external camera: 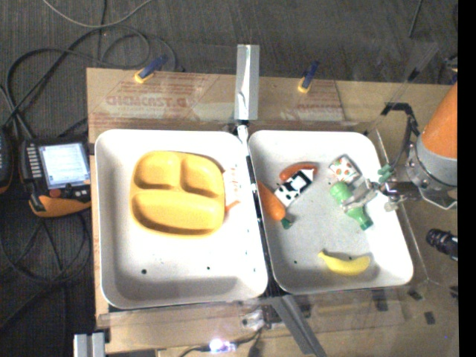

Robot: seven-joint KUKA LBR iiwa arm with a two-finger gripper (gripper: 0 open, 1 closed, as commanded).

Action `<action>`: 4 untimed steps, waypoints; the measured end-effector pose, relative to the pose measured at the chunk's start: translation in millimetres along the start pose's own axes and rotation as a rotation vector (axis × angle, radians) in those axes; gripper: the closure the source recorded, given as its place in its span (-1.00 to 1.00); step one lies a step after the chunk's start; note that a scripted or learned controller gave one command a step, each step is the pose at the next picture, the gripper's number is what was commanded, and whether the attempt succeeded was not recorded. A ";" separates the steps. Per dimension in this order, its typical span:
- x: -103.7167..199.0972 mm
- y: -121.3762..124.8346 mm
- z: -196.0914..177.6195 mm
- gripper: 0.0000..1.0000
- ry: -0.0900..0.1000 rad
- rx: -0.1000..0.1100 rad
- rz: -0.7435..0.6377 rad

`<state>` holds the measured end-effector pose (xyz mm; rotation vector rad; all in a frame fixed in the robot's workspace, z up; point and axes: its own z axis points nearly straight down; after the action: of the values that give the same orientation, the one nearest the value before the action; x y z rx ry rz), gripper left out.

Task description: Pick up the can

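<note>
Banana (344, 262) sits closest, at the near edge of the right bin (387, 270). Your target, the can (296, 183), looks like the black-and-white patterned item with an orange-red end. It lies tipped on its side in the middle-left of that bin, just beside the carrot (272, 201). The ID is a judgement, since detail is small.

The gripper (370, 192) is over the right side of the same bin, right at a green bottle-like object (349, 199), near a small white box (343, 168) and well apart from the can. You can't tell whether the pincer is wide, narrow or closed on anything; it's blurred.

Expect the can to be rigid, light and smooth, so it is likely to roll. Grasp across the round body mid-length, not the ends. The left bin (119, 274) holds a yellow divided plate (178, 192).
</note>
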<state>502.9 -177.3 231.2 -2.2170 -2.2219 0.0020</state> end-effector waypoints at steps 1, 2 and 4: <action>-19.7 14.0 -4.5 -1.00 0.000 0.000 0.140; -36.9 -17.8 -7.5 -1.00 -0.003 -0.001 0.051; 9.5 25.8 122.9 -1.00 -0.001 0.003 0.309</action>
<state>528.3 -167.6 108.2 -2.5316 -1.8542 0.0073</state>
